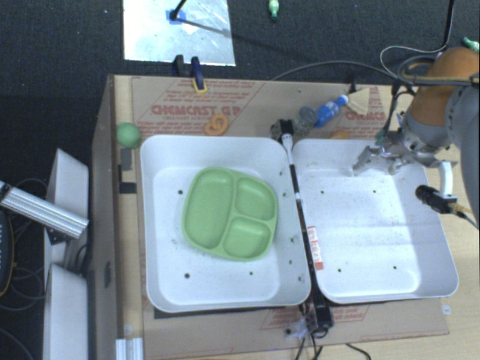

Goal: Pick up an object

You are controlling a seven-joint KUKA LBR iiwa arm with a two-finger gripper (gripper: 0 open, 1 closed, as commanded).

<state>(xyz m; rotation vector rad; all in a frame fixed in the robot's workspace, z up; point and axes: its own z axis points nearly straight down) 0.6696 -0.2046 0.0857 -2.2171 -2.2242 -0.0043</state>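
Note:
A light green divided plate (pixel 229 214) lies flat in the middle of the left bin (pixel 161 276). My gripper (pixel 377 163) hangs over the far edge of the right bin (pixel 427 276), well to the right of the plate. Its fingers stand open with nothing between them. The bare white floor of the right bin lies below and in front of the gripper.
Behind the bins on the bench lie a blue bottle (pixel 328 112), an orange ring (pixel 216 124) and a green ball (pixel 127 133). A blue clamp (pixel 196 73) sits at the bench's far edge. A shiny sheet (pixel 180 21) lies on the dark floor beyond.

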